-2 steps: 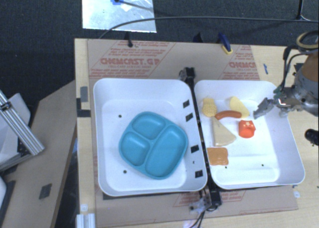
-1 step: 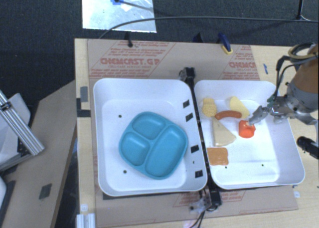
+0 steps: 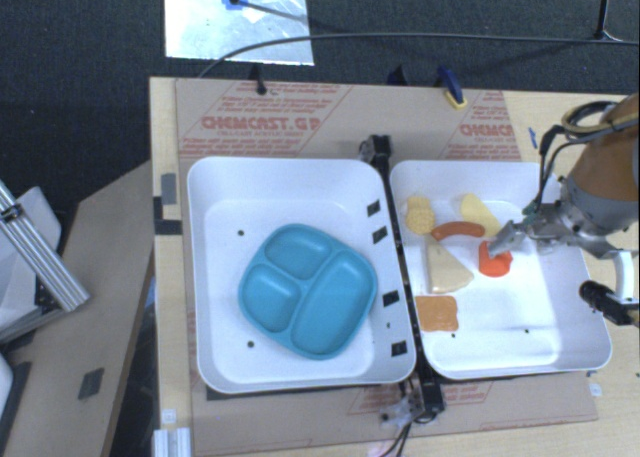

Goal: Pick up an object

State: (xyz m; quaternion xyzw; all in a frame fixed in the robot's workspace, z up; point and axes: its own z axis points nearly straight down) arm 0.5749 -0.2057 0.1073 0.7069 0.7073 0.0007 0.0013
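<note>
Gripper [image 3: 505, 241] low in the right bin [image 3: 575, 345], at the red-orange piece [image 3: 494, 263] — jaw state cannot be told.
Advise centring over the piece before closing; sausage [image 3: 458, 231] and pale wedge [image 3: 447, 267] sit near. Right bin also holds corn [image 3: 420, 214], a yellow piece [image 3: 478, 212], toast [image 3: 437, 312]; left bin [image 3: 220, 245] — a blue divided plate [image 3: 307, 289].

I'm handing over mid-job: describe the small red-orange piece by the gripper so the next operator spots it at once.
Look in the right-hand white bin, the one without the blue divided plate. Near its middle, at the gripper tip, lies the red-orange piece. It is round and stubby, unlike the long sausage, the pale wedge and the flat tan square.
</note>
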